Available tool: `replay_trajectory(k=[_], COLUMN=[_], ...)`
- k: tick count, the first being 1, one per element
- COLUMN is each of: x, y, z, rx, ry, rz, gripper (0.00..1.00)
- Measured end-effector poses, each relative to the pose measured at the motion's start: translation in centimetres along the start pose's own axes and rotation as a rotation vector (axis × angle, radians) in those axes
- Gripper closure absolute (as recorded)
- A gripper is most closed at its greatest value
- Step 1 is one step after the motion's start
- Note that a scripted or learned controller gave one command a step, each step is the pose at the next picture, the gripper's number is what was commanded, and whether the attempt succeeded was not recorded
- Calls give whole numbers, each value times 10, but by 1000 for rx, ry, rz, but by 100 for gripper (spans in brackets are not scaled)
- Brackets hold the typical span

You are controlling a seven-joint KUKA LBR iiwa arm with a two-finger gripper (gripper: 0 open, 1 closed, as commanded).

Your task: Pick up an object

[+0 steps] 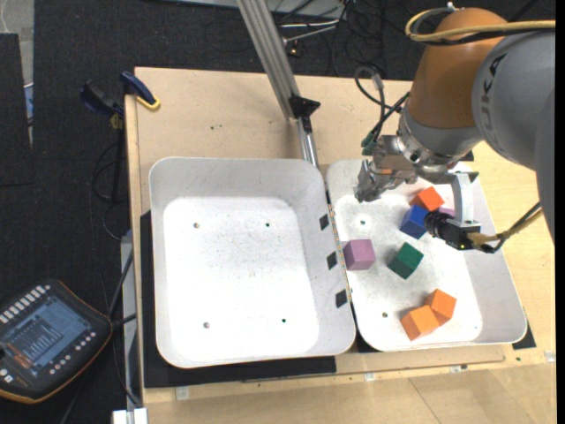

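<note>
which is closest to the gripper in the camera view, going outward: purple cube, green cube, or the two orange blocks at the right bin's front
Measured from the gripper:
1. Purple cube, just below it, near the right bin's left wall.
2. Green cube, further right, mid-bin.
3. Two orange blocks, at the bin's front, farthest.

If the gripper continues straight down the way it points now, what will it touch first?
Most likely the bare white floor of the right bin near its far-left corner. The gripper points down there, and no block appears under it; the purple block lies nearer the camera. Depth is hard to judge from one view.
</note>
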State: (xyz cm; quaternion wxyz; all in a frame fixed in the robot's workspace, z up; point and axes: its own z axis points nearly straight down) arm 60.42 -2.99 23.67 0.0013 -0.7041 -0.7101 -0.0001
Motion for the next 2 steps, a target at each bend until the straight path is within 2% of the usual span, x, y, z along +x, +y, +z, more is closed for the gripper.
replay_trajectory(k=[1,2], x=[52,110], y=[6,7], z=[-9,6], rx=[-4,1], ry=[-1,0], rz=[0,0], gripper=[100,100])
